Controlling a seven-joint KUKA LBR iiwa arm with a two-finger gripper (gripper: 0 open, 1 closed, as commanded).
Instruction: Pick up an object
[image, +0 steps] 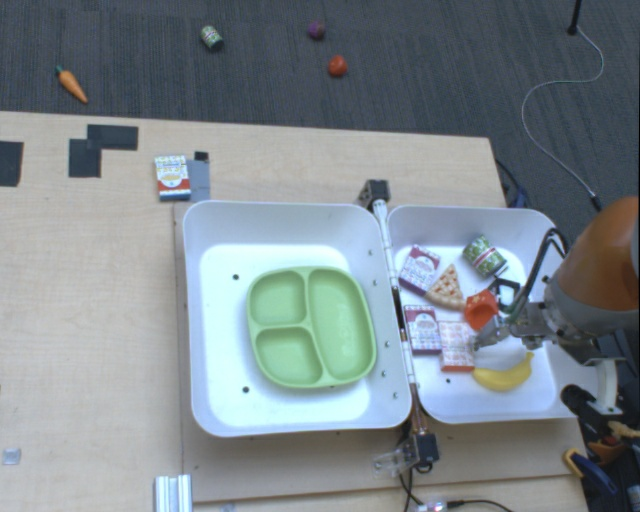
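While holding a green tray (311, 327), left bin (215, 330), right bin (530, 400) toy food

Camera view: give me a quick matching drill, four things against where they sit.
Things:
1. green divided tray
2. banana
3. green can
4. carrot

Places:
A. right bin's far corner
B. floor beyond the bench
C. left bin
D. right bin's near side, just below the hand

Pairs: 1-C, 2-D, 3-A, 4-B
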